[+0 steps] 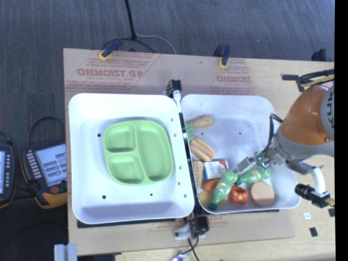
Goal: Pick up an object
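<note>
Red print reading "CHEMCAST GP" ran across the brown sheet covering the tabletop (255, 78), once behind each bin. The left bin (87, 145), smooth white plastic, held a glossy green tray (138, 151) with three rounded compartments. The right bin (239, 105) held toy food: a green bottle (222, 188), a red tomato shape (239, 196), a tan round piece (262, 193), a hot-dog bun (202, 149), a pale roll (200, 122) and a small packet (214, 169) whose label was unreadable. The hand (260, 165) sat low over the green bottle's upper end; I cannot tell whether its fingers were apart or together.
</note>
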{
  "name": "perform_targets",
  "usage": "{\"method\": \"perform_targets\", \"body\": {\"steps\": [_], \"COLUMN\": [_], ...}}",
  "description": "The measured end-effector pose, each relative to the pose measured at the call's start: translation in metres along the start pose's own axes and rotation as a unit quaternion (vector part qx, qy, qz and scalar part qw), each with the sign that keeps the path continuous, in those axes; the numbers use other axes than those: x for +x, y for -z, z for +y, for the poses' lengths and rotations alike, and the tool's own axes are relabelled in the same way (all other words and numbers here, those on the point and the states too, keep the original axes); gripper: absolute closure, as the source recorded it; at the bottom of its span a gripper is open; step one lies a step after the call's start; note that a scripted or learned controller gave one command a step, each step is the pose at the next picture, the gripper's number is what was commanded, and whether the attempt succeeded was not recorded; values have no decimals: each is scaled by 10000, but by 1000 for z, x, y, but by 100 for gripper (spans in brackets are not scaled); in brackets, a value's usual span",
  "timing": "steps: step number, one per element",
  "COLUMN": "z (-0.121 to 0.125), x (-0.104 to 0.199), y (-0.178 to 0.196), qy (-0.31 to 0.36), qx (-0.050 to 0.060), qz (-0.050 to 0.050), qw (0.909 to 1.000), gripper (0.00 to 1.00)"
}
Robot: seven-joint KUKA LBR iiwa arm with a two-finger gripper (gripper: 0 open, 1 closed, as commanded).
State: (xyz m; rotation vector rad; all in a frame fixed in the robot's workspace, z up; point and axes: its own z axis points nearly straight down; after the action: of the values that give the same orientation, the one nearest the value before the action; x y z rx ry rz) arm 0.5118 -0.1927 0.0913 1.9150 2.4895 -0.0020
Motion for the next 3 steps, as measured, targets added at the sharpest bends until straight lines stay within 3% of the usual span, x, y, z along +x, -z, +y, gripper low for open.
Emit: {"method": "perform_targets", "body": {"steps": [1, 2, 3], "z": [50, 1, 1], "x": [72, 89, 93], "y": [-3, -2, -2], "qy": [-6, -383, -3605], "qx": [-61, -72, -85], "qz": [-33, -39, -16], "qw": [10000, 9992, 9327], "gripper": [0, 0, 0]}}
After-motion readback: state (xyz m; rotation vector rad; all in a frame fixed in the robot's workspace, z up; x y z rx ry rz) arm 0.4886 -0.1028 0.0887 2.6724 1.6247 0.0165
